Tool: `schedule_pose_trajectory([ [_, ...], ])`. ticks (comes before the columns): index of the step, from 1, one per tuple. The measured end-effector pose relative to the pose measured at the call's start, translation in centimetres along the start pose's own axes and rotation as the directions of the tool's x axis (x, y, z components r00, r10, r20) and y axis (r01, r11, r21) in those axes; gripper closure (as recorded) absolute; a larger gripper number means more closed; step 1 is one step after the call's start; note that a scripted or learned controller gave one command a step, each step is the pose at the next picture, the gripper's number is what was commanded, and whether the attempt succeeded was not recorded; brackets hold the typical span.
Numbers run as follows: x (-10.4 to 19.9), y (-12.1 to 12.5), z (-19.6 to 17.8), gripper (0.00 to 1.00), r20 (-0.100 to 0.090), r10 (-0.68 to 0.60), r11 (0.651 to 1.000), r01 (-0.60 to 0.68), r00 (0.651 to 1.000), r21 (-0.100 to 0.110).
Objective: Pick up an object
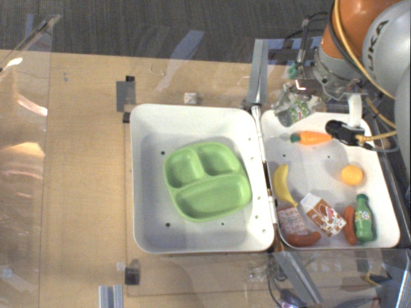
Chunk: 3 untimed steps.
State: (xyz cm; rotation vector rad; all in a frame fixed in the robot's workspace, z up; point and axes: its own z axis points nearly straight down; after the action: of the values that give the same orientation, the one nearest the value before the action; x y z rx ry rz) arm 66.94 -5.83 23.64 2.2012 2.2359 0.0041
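Claw (300, 94) above the right bin's (321, 169) far corner.
Its grip cannot be told; a small bottle (294, 113) lies tilted just beneath.

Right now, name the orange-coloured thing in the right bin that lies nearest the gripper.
The carrot, long and tapered with a green end, just below the gripper in the view; the round orange ball lies farther off.
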Motion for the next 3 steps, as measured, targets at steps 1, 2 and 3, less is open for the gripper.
schedule_pose_trajectory([
  [1,-1.25,-0.03,-0.47,1.0,-0.001,0.042,0.999,-0.042,0.999,0.002],
  [2,-0.68,-0.14,-0.31,1.0,0.0,0.019,1.0,-0.019,1.0,0.001],
  [3,-0.54,-0.02,-0.09,1.0,-0.001,0.088,0.996,-0.088,0.996,0.001],
])
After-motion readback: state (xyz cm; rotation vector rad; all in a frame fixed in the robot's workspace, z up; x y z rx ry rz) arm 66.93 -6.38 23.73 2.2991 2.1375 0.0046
